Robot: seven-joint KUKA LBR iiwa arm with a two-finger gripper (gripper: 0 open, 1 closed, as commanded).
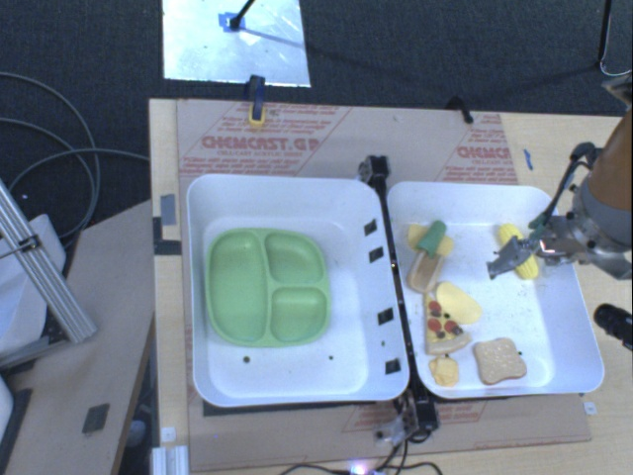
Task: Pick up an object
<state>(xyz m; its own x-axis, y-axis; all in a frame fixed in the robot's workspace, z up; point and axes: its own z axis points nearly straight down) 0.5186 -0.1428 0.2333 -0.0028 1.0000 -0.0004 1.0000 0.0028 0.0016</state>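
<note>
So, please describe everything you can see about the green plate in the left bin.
The green plate is pale green, looks like smooth plastic, and has rounded corners. Raised ridges divide it into three compartments: one long along its left side and two smaller on the right. It lies flat, face up, on the floor of the left bin, left of centre, with no object in it.

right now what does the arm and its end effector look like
The arm comes in from the right as a rounded grey body with an orange patch at its top edge. A thin dark cable loops along its front. The end effector is dark grey metal with slim fingers, and a small green and red spot shows near its base.
</note>
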